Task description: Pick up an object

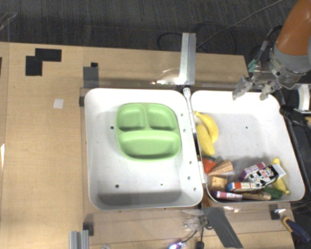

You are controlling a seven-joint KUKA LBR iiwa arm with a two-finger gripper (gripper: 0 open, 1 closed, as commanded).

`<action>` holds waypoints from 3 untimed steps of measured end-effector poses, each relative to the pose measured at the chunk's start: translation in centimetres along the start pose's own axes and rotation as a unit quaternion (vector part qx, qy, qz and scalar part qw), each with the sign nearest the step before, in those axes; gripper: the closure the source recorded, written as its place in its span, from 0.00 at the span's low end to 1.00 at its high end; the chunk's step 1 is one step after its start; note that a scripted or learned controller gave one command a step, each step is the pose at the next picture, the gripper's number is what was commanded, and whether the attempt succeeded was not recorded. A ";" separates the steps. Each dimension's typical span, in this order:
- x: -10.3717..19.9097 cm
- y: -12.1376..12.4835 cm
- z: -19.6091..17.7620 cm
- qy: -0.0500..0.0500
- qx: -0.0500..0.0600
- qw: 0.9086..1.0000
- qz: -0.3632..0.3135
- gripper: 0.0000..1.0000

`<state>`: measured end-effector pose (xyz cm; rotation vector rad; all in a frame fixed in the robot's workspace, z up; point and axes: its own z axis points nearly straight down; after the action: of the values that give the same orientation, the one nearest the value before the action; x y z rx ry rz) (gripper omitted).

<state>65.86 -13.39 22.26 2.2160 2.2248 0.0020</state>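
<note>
My gripper [253,91] hangs over the far rim of the right bin [249,123], its two fingers spread apart with nothing between them. Along the right bin's left wall lie a yellow banana [209,125] and a corn cob [205,140]. In the near corner of that bin sits a heap: an ice-cream cone [221,167], a red piece [209,165], a black-and-white patterned box [260,174], a marker-like tube [234,195] and several other small items.
The left bin [101,154] holds a green three-compartment plate [147,130]. A metal post [188,58] stands behind the seam between the bins. Cables run down the right side by the arm.
</note>
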 end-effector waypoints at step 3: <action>4.1 -3.5 12.3 0.000 -0.003 0.991 -0.131 1.00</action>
<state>62.36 -9.31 9.96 1.9027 2.4937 0.0089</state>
